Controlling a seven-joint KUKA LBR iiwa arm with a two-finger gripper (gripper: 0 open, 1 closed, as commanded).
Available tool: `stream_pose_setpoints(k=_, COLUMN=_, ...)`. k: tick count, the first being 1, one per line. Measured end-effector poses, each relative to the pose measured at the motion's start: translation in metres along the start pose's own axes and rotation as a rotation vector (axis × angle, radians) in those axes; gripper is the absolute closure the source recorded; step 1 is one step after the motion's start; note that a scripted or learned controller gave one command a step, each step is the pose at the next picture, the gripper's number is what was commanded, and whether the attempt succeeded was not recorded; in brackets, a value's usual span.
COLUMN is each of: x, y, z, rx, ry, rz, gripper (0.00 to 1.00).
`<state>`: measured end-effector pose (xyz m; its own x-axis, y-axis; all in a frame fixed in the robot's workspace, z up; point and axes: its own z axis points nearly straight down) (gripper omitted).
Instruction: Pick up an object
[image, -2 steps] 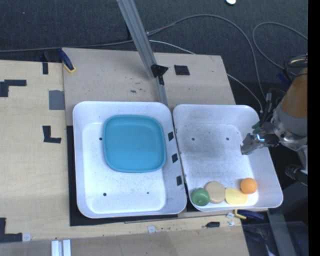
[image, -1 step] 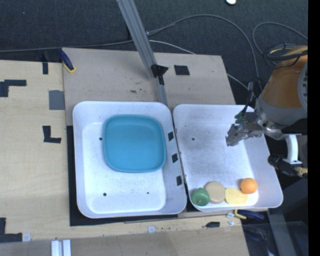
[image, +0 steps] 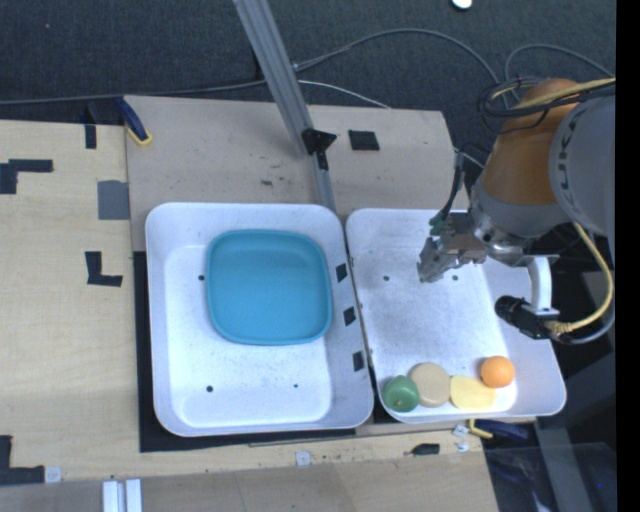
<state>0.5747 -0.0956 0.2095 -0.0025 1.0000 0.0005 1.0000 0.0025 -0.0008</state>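
Over right bin (image: 400, 240), fingers (image: 434, 267), no legible writing

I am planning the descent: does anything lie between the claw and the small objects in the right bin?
Nothing visible. The claw hovers over bare floor of the right bin; the orange ball and its neighbours lie along the near edge.

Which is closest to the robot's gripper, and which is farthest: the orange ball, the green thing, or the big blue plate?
From the gripper, in the camera view:
1. Orange ball, at the near right corner of the right bin.
2. Green thing, at the near left corner of the same bin; close to the ball's distance, only slightly farther.
3. Blue plate, in the left bin.
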Motion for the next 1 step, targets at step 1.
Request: stream_pose_setpoints(k=1, x=0.0521, y=0.0141, z=0.0048, rx=0.0, ry=0.0, rz=-0.001, gripper=1.0)
